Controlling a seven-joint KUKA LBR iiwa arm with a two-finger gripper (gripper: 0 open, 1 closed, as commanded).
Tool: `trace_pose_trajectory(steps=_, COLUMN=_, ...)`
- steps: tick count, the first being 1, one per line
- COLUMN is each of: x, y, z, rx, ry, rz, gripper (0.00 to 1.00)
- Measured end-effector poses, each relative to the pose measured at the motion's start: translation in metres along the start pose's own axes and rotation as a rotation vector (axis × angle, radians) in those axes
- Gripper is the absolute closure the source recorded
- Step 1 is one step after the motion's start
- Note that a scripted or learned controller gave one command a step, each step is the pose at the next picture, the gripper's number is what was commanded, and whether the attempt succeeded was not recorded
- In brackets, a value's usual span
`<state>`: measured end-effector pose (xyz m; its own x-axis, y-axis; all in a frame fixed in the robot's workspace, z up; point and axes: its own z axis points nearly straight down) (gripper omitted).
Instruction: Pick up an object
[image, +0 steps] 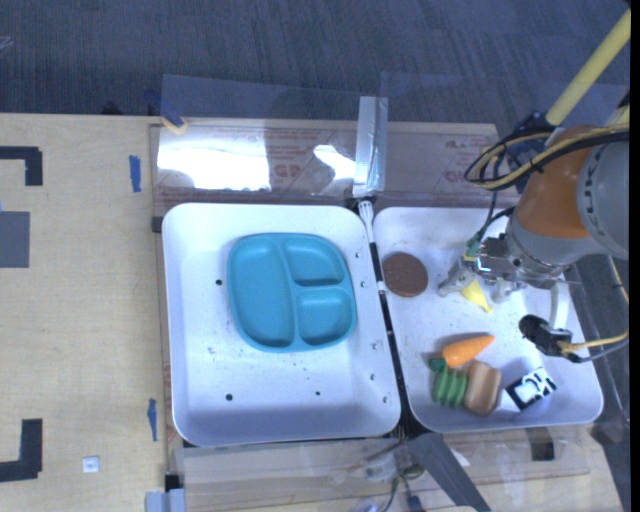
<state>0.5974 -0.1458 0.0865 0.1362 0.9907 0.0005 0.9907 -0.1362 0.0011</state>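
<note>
Eyes on the brown disc (405, 273) in the right bin (440, 232) — everything is called from there; the gripper (484, 272) hangs just to the right of the disc, level with it in the view and low over the bin floor, with the grey arm (560, 200) and its orange band rising off further right; a small yellow piece (476, 294) lies right of the disc and a touch lower, directly under the gripper and so close that the two look to be touching, though I cannot tell from this angle whether it is gripped; nor can I tell whether the gripper is open or closed — its tip is a tangle of metal and shadow; down and to the right of the disc lies an orange carrot (468, 350), tilted; below that, further from the disc, a green piece (448, 384) and a tan loaf-like piece (483, 387) sit side by side and touching, the green one on the disc's side; further right again, well away from the disc, sits a black-and-white block (530, 388); left of the disc, across the wall between the bins, the left bin (200, 400) holds a blue divided plate (290, 290), lying flat with its compartments facing up.
</note>
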Motion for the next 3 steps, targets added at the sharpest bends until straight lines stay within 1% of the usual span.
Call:
trace_pose_trajectory(steps=1, x=0.025, y=0.011, z=-0.144, rx=-0.012, ry=-0.001, rz=-0.033, gripper=0.00)
trace_pose_trajectory(steps=2, x=0.002, y=0.017, z=-0.013, rx=0.013, ry=0.001, rz=-0.140, gripper=0.00)
trace_pose_trajectory(steps=3, x=0.003, y=0.022, z=-0.031, rx=-0.005, ry=-0.001, rz=-0.140, gripper=1.00)
